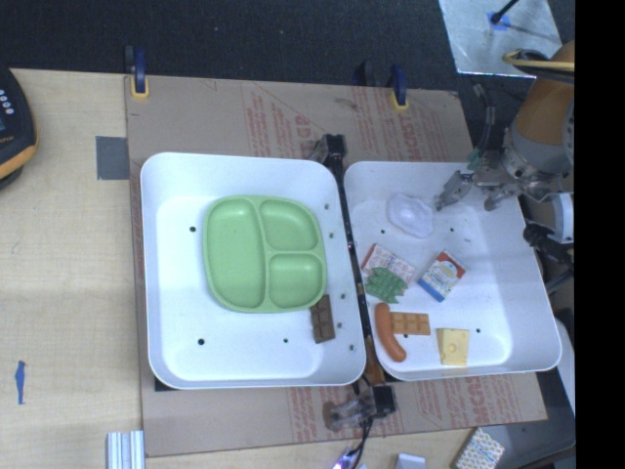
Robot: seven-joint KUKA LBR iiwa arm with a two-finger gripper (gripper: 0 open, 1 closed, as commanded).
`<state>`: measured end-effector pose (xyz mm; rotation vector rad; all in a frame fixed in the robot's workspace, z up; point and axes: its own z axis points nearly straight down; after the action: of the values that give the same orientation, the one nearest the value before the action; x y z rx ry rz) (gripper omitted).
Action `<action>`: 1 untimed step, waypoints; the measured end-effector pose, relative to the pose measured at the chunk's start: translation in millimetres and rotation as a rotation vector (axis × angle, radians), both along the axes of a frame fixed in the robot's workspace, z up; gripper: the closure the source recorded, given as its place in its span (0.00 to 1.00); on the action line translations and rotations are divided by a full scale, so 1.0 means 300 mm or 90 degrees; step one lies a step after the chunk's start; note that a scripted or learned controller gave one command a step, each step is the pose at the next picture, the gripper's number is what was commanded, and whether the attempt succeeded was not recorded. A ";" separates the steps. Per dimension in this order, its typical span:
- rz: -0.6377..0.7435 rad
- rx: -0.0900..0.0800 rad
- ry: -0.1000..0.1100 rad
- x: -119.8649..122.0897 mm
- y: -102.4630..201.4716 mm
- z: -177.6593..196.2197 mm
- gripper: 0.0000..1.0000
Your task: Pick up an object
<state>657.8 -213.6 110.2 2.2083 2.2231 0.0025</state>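
My gripper (476, 192) hangs over the back right corner of the right bin (522, 291), its fingers spread open with nothing between them. Just left of it lies a clear plastic piece (411, 214). Further toward the front lie a small red and blue carton (441, 277), a pink packet (383, 259) and a green leafy item (387, 284). Near the front wall are a red sausage (390, 333), a brown waffle (414, 323) and a yellow cheese slice (452, 346).
The left bin (176, 291) holds a green divided plate (264, 253) and a brown chocolate bar (321, 319) by its right wall. Clamps (334, 149) join the bins at the middle. A dark device (14, 125) sits at the far left edge.
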 end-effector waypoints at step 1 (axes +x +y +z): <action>0.001 0.004 0.010 -0.171 0.181 -0.066 0.00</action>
<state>606.5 -159.4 90.4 2.2182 2.2364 -0.0078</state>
